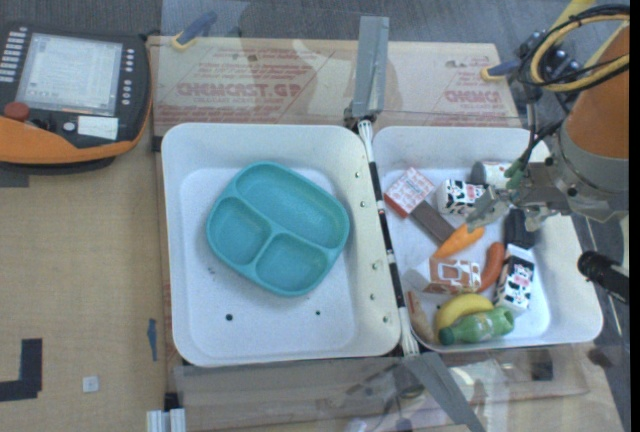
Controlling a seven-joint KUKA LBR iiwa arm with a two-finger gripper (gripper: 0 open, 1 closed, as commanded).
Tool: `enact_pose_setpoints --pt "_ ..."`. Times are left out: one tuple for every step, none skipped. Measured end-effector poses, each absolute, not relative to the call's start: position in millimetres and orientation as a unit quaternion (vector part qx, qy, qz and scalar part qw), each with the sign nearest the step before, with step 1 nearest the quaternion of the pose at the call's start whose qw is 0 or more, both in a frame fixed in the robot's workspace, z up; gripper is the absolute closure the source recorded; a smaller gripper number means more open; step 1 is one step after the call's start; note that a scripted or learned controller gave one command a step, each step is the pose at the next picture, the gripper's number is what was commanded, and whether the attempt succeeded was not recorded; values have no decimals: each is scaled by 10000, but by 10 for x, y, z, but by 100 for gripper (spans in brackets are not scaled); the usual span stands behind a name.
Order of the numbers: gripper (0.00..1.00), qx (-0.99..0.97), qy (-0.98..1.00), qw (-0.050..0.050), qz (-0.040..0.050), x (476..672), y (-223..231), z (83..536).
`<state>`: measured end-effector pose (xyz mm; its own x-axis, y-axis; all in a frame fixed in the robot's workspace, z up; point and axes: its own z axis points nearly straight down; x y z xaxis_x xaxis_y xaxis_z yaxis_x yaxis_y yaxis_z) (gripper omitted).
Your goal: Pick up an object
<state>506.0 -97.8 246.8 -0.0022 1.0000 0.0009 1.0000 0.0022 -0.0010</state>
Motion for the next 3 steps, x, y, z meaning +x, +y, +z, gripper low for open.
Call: enact_pose_setpoints --pt "0 -7129 -7013 -47 -45 5460 -1524 1079" --pt "0 -7893 -6140 -7 -6 5835 -1371 1268" --pt "0 -7913 -6113 7 -135 5793 -1579 1052"
